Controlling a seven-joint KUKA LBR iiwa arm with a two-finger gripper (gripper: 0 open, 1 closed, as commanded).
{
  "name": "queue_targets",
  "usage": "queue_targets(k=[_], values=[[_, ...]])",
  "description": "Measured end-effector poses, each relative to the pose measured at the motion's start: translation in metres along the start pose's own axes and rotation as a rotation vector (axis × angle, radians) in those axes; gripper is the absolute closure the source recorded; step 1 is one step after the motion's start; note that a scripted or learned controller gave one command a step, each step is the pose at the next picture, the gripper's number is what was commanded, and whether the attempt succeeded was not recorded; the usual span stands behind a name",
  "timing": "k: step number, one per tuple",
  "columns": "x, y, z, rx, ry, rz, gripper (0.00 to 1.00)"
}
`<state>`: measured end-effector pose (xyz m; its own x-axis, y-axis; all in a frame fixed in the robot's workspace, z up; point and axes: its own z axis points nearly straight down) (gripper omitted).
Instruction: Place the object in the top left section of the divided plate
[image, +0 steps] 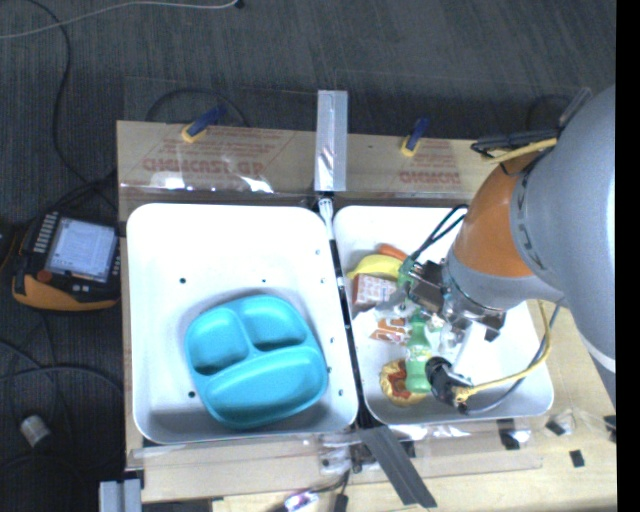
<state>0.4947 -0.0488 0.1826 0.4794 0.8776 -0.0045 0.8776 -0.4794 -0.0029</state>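
Camera view looks down on two white bins set side by side on the surface, and the move ahead turns on a leftward crossing. The pincer (432, 335) hangs low in the right bin (520, 395), at the right of centre in the frame, over a heap of small toy foods: a yellow banana-like piece (375, 266) at the heap's upper end, a red and white packet (373, 290) just below it, a green item (419, 340) under the wrist, and a round red and yellow piece (399, 381) at the lower end. Whether the pincer is clenched or released cannot be told, since the wrist and its cables cover the tips; nothing can be seen gripped, and which item is the object to be carried cannot be made out, though all the candidates lie in that heap.

The blue divided plate (258, 358) sits in the left bin (160, 260), lower left of frame centre, turned a little. Its top left section (221, 337) lies left of the pincer at about the same height in the frame, across the ridge where the bins meet. By my reading, the carry must lift clear of that ridge, pass over the plate's upper right section, and stop short of the large lower one.
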Motion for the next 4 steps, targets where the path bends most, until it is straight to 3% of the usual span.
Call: queue_targets(k=[1, 2, 3, 4], values=[[-0.001, 0.0, -0.008, 0.002, -0.005, -0.001, 1.0], [-0.058, 0.019, -0.047, -0.002, -0.001, 0.289, 1.0], [-0.05, 0.014, 0.073, 0.002, 0.0, 0.405, 1.0], [-0.078, 0.03, 0.039, 0.001, 0.002, 0.231, 1.0]])
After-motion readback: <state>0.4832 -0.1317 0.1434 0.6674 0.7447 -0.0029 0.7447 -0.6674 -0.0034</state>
